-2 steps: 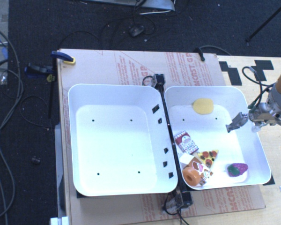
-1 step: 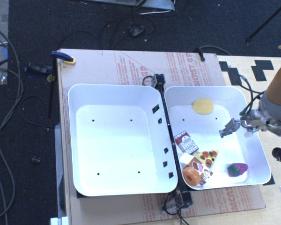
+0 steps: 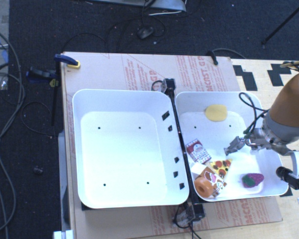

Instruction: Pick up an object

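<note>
My gripper (image 3: 234, 147) hangs low over the right bin (image 3: 189, 101), its grey fingers pointing left and down, just right of the bin's middle. Nothing shows between the fingers. Directly below the fingertips lies a pizza-slice toy (image 3: 221, 166). A small red and white packet (image 3: 198, 151) rests to the left of the gripper. An orange doughnut-like toy (image 3: 206, 185) and a patterned box (image 3: 215, 179) sit at the bin's front. A purple and green toy (image 3: 252, 179) lies at the front right. A yellow round piece (image 3: 216, 113) sits at the back of the bin.
The left bin (image 3: 79, 133) stands beside the right one, parted by a black clip strip (image 3: 177, 138). The arm's orange band (image 3: 291, 103) comes in from the right edge. Cables and a blue clamp (image 3: 67, 60) lie beyond the cardboard base.
</note>
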Robot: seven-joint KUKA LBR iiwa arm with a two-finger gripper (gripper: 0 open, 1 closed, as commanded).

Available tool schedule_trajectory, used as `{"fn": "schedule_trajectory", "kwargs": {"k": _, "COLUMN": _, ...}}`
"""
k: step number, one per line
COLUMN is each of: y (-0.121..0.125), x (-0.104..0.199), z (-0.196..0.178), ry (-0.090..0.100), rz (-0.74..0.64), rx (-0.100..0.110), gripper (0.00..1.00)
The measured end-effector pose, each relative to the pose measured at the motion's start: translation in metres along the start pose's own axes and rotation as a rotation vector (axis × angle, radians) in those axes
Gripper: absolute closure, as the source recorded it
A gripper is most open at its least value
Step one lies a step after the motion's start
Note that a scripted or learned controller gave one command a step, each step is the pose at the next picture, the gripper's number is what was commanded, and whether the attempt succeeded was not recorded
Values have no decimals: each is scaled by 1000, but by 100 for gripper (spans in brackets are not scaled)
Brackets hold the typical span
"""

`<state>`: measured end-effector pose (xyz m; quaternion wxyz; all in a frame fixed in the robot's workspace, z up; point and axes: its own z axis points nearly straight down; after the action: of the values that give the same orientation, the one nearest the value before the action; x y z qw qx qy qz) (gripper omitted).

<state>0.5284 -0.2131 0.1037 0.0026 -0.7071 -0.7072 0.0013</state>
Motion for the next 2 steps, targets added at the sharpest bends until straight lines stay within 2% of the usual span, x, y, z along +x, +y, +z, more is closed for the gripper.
{"fn": "schedule_trajectory", "kwargs": {"k": 1, "y": 0, "x": 0, "z": 12, "ry": -1, "rz": 0, "rx": -4, "gripper": 0}}
{"fn": "schedule_trajectory", "kwargs": {"k": 2, "y": 0, "x": 0, "z": 1, "ry": -2, "rz": 0, "rx": -6, "gripper": 100}}
